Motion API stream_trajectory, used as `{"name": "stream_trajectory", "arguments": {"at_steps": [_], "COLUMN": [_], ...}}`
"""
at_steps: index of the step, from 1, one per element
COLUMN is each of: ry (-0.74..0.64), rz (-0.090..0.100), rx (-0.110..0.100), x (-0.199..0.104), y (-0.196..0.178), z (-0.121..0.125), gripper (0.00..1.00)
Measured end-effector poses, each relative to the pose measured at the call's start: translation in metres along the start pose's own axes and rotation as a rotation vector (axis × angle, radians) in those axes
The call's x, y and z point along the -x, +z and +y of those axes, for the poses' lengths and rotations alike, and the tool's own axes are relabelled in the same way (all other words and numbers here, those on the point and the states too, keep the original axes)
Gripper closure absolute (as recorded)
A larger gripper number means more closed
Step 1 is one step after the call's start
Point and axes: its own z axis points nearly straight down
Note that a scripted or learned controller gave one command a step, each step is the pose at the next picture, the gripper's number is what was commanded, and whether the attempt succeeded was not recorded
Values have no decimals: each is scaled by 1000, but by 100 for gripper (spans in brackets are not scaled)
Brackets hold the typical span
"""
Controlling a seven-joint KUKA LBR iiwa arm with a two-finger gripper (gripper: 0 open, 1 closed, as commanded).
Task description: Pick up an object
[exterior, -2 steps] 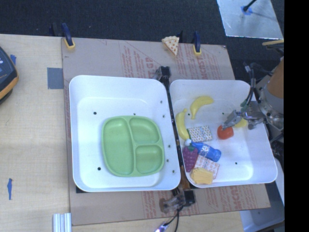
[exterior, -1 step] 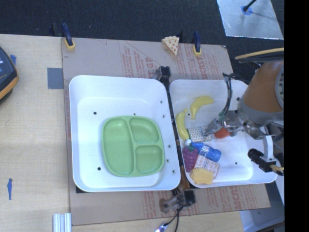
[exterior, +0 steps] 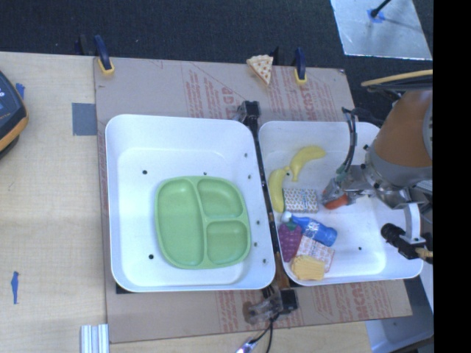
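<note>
Claw: the claw (exterior: 337, 195) hangs low over the middle of the right bin, with something small and red-orange at its tip; whether it is spread or closed I cannot tell, and I cannot tell whether it grips that red bit.
Arm: the arm (exterior: 403, 134) comes in from the right, its orange band bulking over the right bin's far right corner, the wrist bent down and leftward toward the toys.
Desk: the desk (exterior: 51, 219) is pale wood, with a brown cardboard sheet (exterior: 213, 87) clamped on top under both bins.
Left bin: the left bin (exterior: 132, 145) holds a green divided plate (exterior: 202, 221) lying flat near its centre.
Right bin: the right bin (exterior: 360, 259) carries a cluster of objects along its left side, just beside the claw.
Bananas: a yellow banana (exterior: 305, 158) lies near the far end, another yellow banana (exterior: 276, 188) just left of it against the wall.
Packets: a small speckled packet (exterior: 300, 199) sits between the bananas and a blue bottle (exterior: 315, 231), close to the claw's left.
Near corner: purple grapes (exterior: 288, 240) touch the bottle, and a pink-and-yellow wafer piece (exterior: 313, 259) lies at the near edge.
Beyond the bins: a pizza slice toy (exterior: 260, 68) rests on the cardboard's far edge.
</note>
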Motion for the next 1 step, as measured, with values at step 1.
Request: {"name": "stream_trajectory", "arguments": {"at_steps": [1], "ry": [3], "rz": [5], "rx": [-4], "x": [-86], "y": [-87], "z": [49], "gripper": [100]}}
